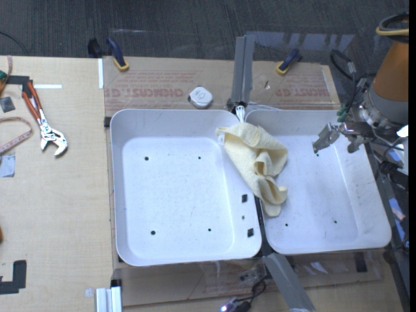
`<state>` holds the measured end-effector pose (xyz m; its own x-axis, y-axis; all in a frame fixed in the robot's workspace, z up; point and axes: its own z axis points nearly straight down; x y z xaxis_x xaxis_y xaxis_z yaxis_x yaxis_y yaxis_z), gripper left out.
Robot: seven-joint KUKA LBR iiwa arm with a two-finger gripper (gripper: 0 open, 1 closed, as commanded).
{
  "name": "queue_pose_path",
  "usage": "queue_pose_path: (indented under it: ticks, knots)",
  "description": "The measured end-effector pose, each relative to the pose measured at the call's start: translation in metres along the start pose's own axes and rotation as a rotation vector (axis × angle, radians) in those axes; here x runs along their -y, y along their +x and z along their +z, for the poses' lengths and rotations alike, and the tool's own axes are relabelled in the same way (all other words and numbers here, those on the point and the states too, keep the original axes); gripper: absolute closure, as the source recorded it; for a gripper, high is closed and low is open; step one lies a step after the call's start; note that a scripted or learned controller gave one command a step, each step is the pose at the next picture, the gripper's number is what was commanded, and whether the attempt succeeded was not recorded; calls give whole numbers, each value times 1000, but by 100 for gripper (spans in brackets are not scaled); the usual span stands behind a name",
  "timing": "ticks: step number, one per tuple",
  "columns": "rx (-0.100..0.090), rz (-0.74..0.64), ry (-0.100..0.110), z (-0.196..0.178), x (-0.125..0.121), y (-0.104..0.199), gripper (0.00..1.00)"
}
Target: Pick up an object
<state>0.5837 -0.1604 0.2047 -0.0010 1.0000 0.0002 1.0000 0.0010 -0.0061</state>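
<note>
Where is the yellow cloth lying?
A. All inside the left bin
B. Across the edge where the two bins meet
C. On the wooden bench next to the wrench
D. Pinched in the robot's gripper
B. The crumpled yellow cloth drapes over the shared rims, partly in the left bin and partly in the right bin, while the gripper hangs apart from it, over the right bin.

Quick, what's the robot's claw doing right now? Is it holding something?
Gripper: above the right bin, nothing between its fingers; whether it's open or shut cannot be told. The yellow cloth lies across the divide between both bins, apart from it.
</note>
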Motion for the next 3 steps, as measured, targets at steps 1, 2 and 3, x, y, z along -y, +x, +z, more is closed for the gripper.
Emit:
queue_pose_path:
  ticks: [1, 2, 3]
  knots:
    - [1, -275, -4, 115, -40, 51, 0]
    - [0, -271, -1, 109, -40, 50, 100]
    - [0, -271, -1, 109, -40, 49, 0]
